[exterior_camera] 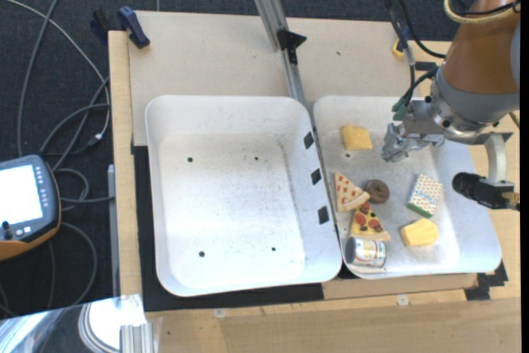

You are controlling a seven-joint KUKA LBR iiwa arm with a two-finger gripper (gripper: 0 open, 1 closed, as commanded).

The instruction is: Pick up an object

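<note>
The arm (483, 54) comes in from the right and its tool (398, 143) hangs over the upper part of the right bin (488, 248), a little to the right of a yellow cheese block (356, 137). The metal fingers point down and to the left, but they are small and grey against the white floor, so I cannot tell if they are released or clenched; no thing can be seen between them. All the things to pick lie in the right bin. The yellow cheese block is near the top, just beside the tool but apart from it. Lower, near the left wall, lies a pizza slice (349, 193), and just beside it on the right is a small brown round piece (377, 192), maybe a cookie. Below them a second pizza slice (369, 224) lies, and under it, at the front edge, a small tin can (367, 252) lies on its side, touching that slice. On the right side of the bin there is a patterned sponge-like block (426, 194), and below it a yellow wedge (420, 234). The left bin (165, 120) stands beside the right one on the bench (207, 54).
</note>
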